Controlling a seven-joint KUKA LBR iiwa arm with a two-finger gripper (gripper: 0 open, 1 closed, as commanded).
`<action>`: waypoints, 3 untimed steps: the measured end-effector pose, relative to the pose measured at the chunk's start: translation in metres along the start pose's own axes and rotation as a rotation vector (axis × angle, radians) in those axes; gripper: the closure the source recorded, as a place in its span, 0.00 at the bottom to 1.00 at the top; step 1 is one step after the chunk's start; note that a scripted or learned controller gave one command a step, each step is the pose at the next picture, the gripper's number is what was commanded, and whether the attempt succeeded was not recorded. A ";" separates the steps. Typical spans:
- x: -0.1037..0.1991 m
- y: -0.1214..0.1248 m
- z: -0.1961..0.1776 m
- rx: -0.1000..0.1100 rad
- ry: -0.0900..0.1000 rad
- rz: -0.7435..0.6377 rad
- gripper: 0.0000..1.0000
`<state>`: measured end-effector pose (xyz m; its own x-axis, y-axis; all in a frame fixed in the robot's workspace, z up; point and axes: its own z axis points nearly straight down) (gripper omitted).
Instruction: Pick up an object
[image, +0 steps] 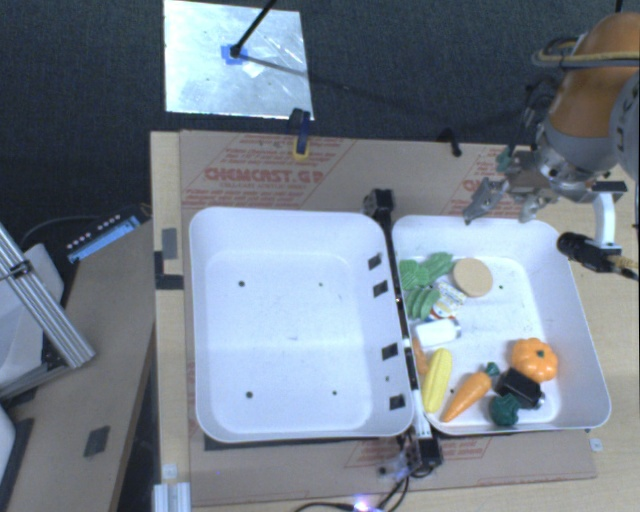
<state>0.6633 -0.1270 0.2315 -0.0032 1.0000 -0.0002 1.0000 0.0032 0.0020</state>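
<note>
My gripper (505, 206) hangs above the far rim of the right bin (575, 300), its two fingers (480, 203) spread open with nothing between them. Below it, the bin holds green leafy pieces (424, 280), a tan round disc (472, 277), a white block (437, 332), a yellow corn cob (437, 378), an orange carrot (466, 394), an orange pumpkin (533, 358), a black piece (520, 386) and a small broccoli (503, 410). All of them lie apart from the gripper.
The left bin (200, 330) lies beside the right one, with black clips (380, 205) along the shared wall. A shiny metal sheet (237, 60) and a yellow clamp (300, 135) are at the back. Aluminium rails (35, 305) stand at the left.
</note>
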 end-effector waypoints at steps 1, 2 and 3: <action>0.000 0.001 -0.011 -0.003 0.000 -0.003 1.00; 0.071 0.007 -0.087 -0.007 0.001 -0.008 1.00; 0.142 0.007 -0.163 -0.008 0.002 -0.008 1.00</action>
<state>0.6693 0.0153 0.3940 -0.0109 0.9999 0.0020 0.9999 0.0109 0.0097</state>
